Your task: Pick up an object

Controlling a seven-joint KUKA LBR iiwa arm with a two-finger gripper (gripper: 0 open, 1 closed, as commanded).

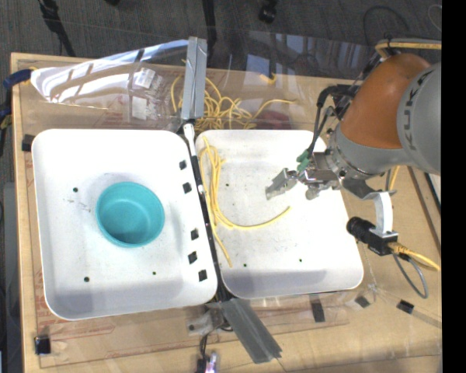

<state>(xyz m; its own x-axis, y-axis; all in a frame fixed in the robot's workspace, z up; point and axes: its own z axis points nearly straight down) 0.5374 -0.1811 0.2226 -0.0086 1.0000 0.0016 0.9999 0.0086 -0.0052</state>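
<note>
A teal bowl [130, 213] sits upright in the middle of the left bin [54, 286]. In the right bin [326, 274] lie thin yellow cords [252, 223]: long strands run along its left wall and one curves across the floor. My gripper [293, 189] hangs over the right bin's upper middle, just above and to the right of the curved cord's end. Its fingers [278, 185] stand open with nothing between them.
More yellow cords [217, 109] are piled on the bench behind the bins, beside crumpled clear plastic sheeting [109, 84]. A grey divider with black clips [193, 212] separates the two bins. The arm's orange-banded wrist [380, 107] looms over the right bin's far right corner.
</note>
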